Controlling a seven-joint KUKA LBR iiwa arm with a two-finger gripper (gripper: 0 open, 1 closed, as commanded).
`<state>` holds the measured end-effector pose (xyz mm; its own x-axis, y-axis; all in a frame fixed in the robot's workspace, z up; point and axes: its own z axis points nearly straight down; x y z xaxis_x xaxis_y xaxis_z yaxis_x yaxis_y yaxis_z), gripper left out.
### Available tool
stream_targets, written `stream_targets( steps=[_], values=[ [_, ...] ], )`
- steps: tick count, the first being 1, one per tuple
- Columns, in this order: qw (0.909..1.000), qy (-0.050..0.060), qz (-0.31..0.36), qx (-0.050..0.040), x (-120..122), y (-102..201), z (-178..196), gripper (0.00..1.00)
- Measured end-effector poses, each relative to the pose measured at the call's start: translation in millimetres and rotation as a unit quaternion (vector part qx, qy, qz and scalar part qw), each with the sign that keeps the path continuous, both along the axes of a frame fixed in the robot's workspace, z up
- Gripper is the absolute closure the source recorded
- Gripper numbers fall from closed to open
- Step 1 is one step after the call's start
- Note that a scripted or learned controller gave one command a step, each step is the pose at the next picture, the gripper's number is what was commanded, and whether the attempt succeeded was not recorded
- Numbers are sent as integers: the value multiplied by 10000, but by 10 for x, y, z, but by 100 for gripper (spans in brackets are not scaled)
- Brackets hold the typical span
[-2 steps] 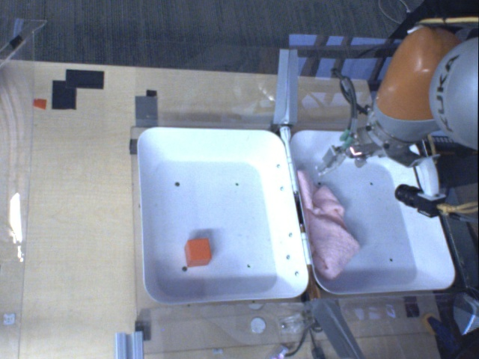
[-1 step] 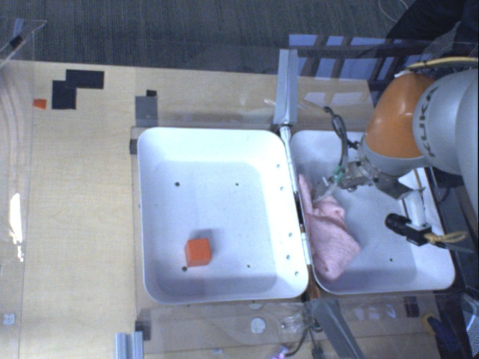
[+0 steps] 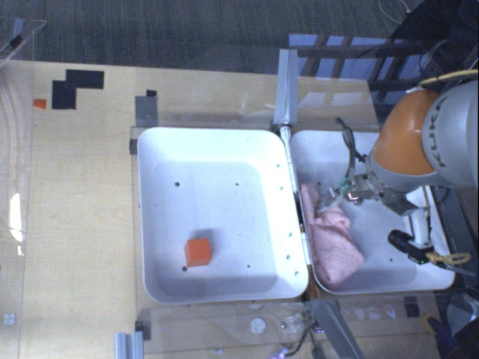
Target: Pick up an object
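The gripper hangs in the right bin, jaws touching the pink cloth; whether they are apart or together, I cannot tell. An orange block lies in the left bin.

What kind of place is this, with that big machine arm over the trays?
Probably a robotics lab's test bench. A grey and orange arm reaches over two white bins, one holding an orange block, the other a pink cloth.

Grey arm with orange band reaches in from the right, end effector lowered, pointing left
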<state>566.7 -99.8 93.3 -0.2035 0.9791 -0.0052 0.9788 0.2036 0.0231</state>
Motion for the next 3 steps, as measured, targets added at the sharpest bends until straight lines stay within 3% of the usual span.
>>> stream_targets(
  steps=[1, 2, 3],
  values=[
    [9978, -23, 655, -32, -242, 120, 6, 0],
    [9977, -53, 668, -19, -211, 145, 127, 100],
    [9986, 65, 524, -10, 262, 447, 1266, 100]
  ],
)
